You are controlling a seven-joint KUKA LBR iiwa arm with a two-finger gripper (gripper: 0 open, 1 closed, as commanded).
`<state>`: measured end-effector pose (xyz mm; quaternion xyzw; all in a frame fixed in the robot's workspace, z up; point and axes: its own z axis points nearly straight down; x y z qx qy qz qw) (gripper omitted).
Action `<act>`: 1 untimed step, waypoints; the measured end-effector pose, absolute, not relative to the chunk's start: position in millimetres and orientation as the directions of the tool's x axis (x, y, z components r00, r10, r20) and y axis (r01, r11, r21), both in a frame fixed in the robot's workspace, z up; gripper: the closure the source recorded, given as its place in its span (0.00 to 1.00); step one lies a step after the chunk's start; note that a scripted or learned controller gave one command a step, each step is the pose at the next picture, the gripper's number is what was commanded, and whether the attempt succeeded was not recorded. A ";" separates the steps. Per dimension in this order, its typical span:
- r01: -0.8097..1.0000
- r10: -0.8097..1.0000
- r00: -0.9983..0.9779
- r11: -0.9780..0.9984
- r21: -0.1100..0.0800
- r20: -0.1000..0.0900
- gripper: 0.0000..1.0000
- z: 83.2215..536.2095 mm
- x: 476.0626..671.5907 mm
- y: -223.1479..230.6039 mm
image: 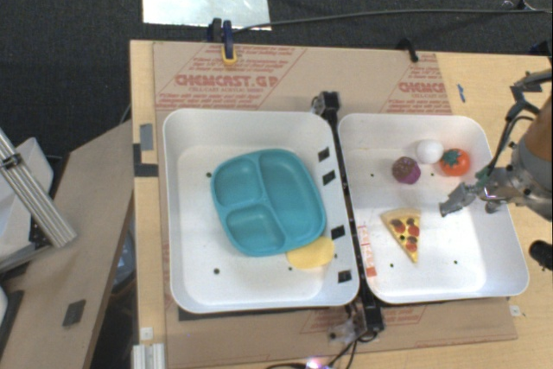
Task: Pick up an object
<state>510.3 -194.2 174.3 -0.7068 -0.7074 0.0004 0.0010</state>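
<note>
Over the right bin [510,259], the gripper [453,206] hangs, grip state impossible to tell; the pizza slice [403,232] lies just left and nearer, tip pointing near.

In the right-hand white bin [432,276], a flat triangular toy pizza slice [403,232] lies with its tip toward the near rim. Farther back sit a purple round piece [406,170], a white ball [429,151] and an orange tomato-like fruit [455,161] (green-topped), clustered close together.

In the left-hand white bin [194,272], a teal three-compartment plastic tray [268,201] lies flat, partly overlapping a pale yellow disc [313,254] at its near edge.
</note>
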 end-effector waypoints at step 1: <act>1.000 1.000 -0.001 0.001 -0.001 0.000 0.00 129.0 512.8 -201.4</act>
